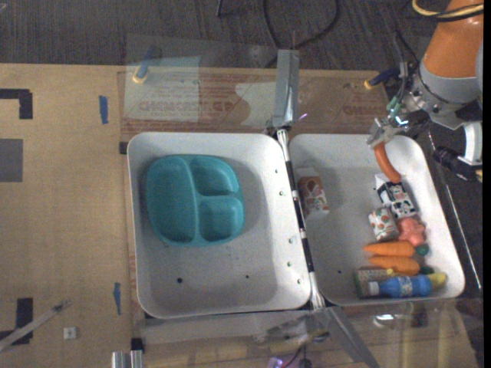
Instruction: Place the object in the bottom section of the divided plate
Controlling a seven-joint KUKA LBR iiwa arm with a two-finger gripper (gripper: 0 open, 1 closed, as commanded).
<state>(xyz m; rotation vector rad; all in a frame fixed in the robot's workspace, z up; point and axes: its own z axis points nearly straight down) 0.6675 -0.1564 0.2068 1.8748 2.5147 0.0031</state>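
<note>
Jaws pinching an orange sausage [387, 162], the gripper [381, 138] hangs over the right bin's [341, 278] far corner; the teal divided plate [193, 198] in the left bin [222, 282] awaits delivery.

Looked like a robotics lab: plywood bench [61, 205] marked with tape, two white bins [215, 297], cables [299, 6] on carpet, KUKA arm [453, 44].

Blue bottle [404, 285], two carrots [394, 256]
</note>
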